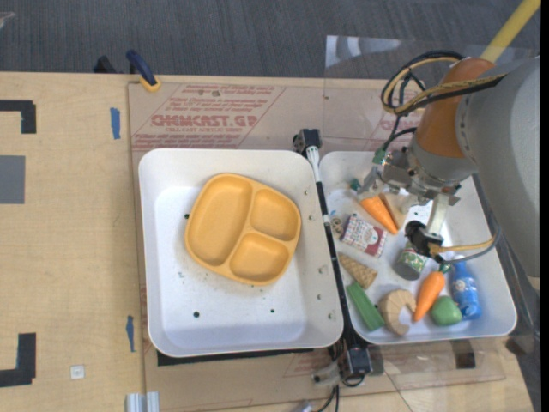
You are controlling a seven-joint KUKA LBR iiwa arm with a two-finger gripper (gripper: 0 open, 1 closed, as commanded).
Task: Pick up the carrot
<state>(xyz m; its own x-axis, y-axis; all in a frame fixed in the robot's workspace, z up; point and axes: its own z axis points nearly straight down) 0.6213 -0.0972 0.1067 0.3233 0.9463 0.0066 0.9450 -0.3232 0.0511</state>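
Two toy carrots lie in the right bin (493, 230). One orange carrot (378, 213) sits near the bin's upper left, pointing down and right. The other carrot (428, 295), with a green top, lies lower down near the front right. My gripper (410, 189) hangs over the upper part of this bin. It is just right of the first carrot and close to touching it. The wrist and its orange band (443, 123) cover the bin's back edge.
A red and white packet (364, 234), a waffle piece (358, 270), a green vegetable (364, 307), a round bread (396, 310), a grey can (410, 263) and a blue bottle (463, 287) crowd the right bin. A yellow divided plate (244, 228) lies in the left bin (163, 256).
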